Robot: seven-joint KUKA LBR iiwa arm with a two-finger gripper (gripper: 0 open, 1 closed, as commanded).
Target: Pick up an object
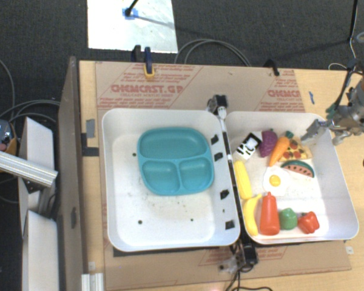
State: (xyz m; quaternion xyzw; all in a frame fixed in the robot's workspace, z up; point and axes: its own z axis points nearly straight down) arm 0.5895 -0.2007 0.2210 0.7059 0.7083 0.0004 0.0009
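A: Camera view: where is the gripper (325,128)?

B: At the far right corner of the right bin (343,180), over its rim. Whether its fingers are wide or narrow I cannot tell, and nothing shows between them.

A: And the things to pick?

B: All in the right bin. A carrot (279,150) and a purple grape bunch (268,142) lie near the far edge, a watermelon slice (298,168) and a fried egg (275,180) mid-bin. Along the near edge stand a red bottle (269,214), a green pepper (287,219) and a red pepper (309,222). A corn cob (242,179) and a banana (250,214) lie against the left edge.

A: The left bin (124,162)?

B: It carries a teal divided plate (175,160), near its middle.
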